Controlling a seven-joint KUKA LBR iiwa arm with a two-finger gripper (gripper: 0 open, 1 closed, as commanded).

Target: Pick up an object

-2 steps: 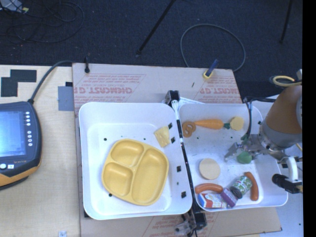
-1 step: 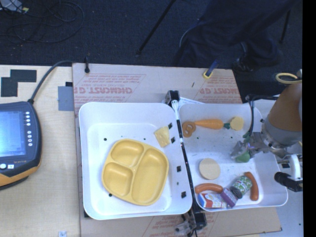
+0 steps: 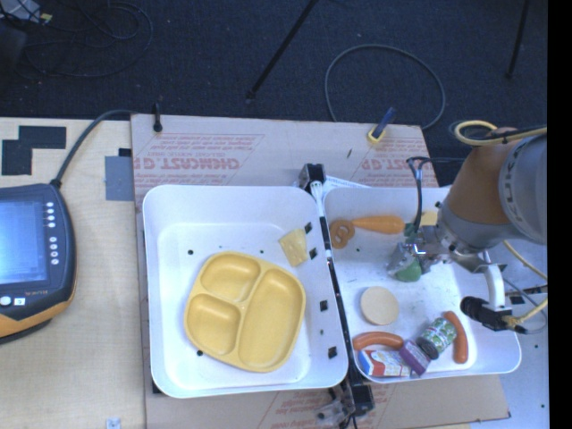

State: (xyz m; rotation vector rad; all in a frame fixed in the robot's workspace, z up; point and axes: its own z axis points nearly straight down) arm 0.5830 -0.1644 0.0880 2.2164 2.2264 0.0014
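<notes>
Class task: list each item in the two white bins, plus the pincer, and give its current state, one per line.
Yellow divided tray: lying flat in the left bin.
Carrot: lying on its side, right bin.
Pretzel: flat, beside the carrot.
Round cracker: lying flat.
Sausage: lying flat, near the front.
Pincer: low over a green item; grip unclear.

Both white bins (image 3: pixel 161 239) look like smooth, slightly glossy plastic. The yellow divided tray (image 3: pixel 246 311) is matt plastic. Printed brown cardboard (image 3: pixel 214 155) lies beneath them, on a pale wooden worktop (image 3: pixel 89 356).
</notes>
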